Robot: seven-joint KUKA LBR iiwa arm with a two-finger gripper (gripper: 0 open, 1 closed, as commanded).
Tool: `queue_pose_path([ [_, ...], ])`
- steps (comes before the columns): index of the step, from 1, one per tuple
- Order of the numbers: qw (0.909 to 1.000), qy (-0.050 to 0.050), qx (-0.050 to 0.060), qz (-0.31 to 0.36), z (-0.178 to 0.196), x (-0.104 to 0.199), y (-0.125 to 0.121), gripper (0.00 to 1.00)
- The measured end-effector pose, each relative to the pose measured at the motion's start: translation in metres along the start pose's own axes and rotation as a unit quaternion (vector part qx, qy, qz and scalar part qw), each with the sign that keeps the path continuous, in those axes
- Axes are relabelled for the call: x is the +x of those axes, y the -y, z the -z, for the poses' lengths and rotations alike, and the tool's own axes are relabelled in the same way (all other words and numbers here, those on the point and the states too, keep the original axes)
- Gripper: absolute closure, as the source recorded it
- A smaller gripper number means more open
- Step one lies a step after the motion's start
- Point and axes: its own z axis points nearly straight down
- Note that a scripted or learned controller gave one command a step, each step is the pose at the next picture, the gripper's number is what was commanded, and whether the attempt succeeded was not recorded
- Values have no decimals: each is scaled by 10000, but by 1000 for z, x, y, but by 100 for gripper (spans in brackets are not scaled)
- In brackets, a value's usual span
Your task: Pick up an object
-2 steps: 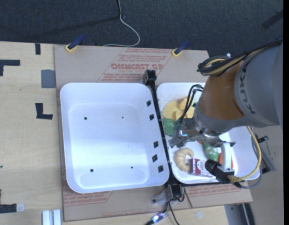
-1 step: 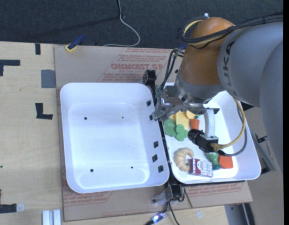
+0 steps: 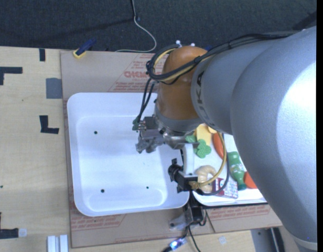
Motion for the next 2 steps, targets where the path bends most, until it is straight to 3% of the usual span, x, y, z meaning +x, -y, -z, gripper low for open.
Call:
queue_pose_path([
  [1,10000,5,-3,-14,-74,53,-20,100],
  [2,10000,-17,-65,-22,73,51,18,100],
])
